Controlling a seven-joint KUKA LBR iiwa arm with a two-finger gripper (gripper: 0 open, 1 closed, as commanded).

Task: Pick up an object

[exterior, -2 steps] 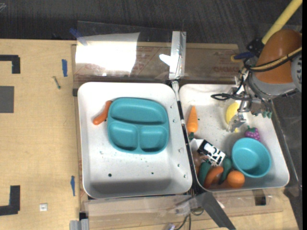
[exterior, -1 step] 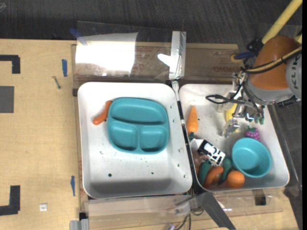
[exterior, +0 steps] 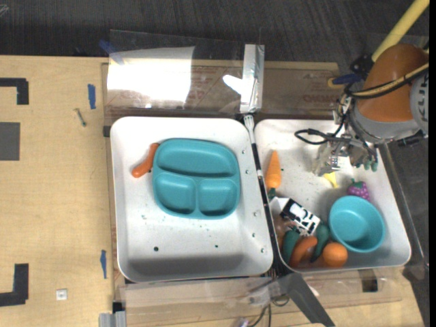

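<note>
My gripper [exterior: 345,161] hangs over the far part of the right bin [exterior: 398,213], below the orange wrist band, and stands open with nothing between its fingers. A small yellow piece [exterior: 331,178] lies on the bin floor just in front of the fingertip [exterior: 329,162] nearer the bin's middle. Purple grapes [exterior: 359,189] sit close by to the right. Nearer the front are a teal bowl [exterior: 355,223], an orange fruit [exterior: 334,253], a black-and-white toy car [exterior: 300,216] and a carrot [exterior: 273,169] along the left wall.
The left bin [exterior: 129,203] holds a teal divided plate [exterior: 197,177] and an orange sausage-like piece [exterior: 144,162] beside it. Green and orange toys [exterior: 303,245] crowd the right bin's front corner. Black cables [exterior: 310,136] trail from the wrist. A clear sheet [exterior: 177,77] lies behind the bins.
</note>
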